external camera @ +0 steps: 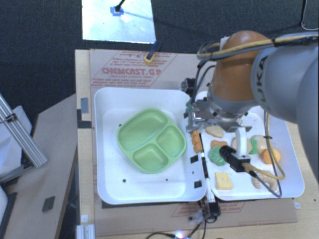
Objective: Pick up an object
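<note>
And there was the arm (279,78), we saw it reaching in big and grey from the view's right, its orange band bulking over the right bin (294,183). The gripper (195,123) hung low beneath it. We could not tell whether it was released or clenched, since the wrist hid that from us, and we saw nothing held in it.

Toward the view's left of the gripper lay the left bin (107,183), with one green plate (152,139) in it, well apart from the gripper.

The likely targets, we judged, were in the right bin. An orange piece (197,141) lay just below the gripper in the view, nearest of all. Its long axis ran up and down the view, hard along the bin's inner wall. A tan piece (215,131) sat just beside the gripper toward the view's right. A green piece (216,156) lay lower and to the right of the gripper, a yellow block (224,180) lower again, and an orange ball (271,156) far off to the right.

We reckoned the move turned on that orange piece: a short drop, with the wall crowding one side of the grasp.
</note>
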Robot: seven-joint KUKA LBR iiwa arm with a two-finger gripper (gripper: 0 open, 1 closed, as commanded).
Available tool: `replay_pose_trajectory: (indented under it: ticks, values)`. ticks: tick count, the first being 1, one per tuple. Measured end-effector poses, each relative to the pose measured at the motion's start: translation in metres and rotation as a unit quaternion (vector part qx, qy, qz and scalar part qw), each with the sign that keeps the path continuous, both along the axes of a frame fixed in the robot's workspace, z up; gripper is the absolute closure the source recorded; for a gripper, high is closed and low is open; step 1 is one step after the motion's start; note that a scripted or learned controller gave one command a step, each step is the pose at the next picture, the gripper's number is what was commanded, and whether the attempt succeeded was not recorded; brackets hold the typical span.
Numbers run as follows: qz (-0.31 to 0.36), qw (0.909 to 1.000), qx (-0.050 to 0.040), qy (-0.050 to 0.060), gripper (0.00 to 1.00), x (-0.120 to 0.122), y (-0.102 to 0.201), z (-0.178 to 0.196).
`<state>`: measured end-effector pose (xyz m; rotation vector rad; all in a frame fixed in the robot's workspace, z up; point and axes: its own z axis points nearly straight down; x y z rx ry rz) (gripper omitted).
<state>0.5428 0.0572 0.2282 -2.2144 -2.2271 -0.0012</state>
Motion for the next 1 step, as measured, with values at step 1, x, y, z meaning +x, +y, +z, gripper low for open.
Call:
replay_pose_trajectory:
  ticks: [1]
  values:
    - [0.000, 1.0000, -0.0005, 0.000, 1.00, -0.0195, 0.0227, -0.0082]
